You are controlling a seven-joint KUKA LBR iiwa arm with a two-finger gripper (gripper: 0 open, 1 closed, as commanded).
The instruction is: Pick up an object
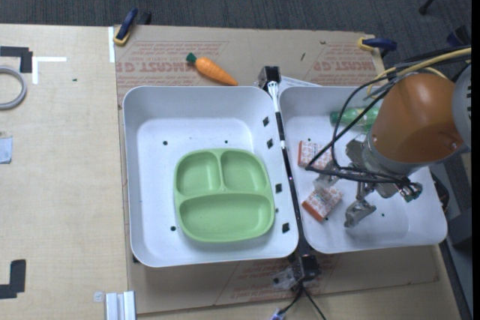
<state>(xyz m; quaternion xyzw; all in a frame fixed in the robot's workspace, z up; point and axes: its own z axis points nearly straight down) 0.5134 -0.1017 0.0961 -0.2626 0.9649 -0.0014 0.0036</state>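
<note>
The gripper (360, 212) hung low over the floor of the right bin (420, 232), near its front edge. Its grey fingers pointed down at bare white plastic, but whether they stood apart or together could not be told from above; nothing showed between them.

Just to its left lay a small packet (322, 201), tilted, the likeliest thing to pick. It would probably handle as light and a little soft, a thin printed wrapper that may crumple or slide on the smooth bin floor. A hold across its short width, at the middle, seemed safest; a pinch at one corner might let it swing or slip. It looked white with red and orange print, roughly oblong, lying flat.

A second packet (309, 153) of similar colours lay further back, close to the wall between the bins. A green object (351, 116) rested near the back of the same bin, partly hidden by the arm (416, 120).

The left bin (150, 124) held a green divided plate (223, 195). A toy carrot (212, 69) lay on the cardboard behind the bins.
</note>
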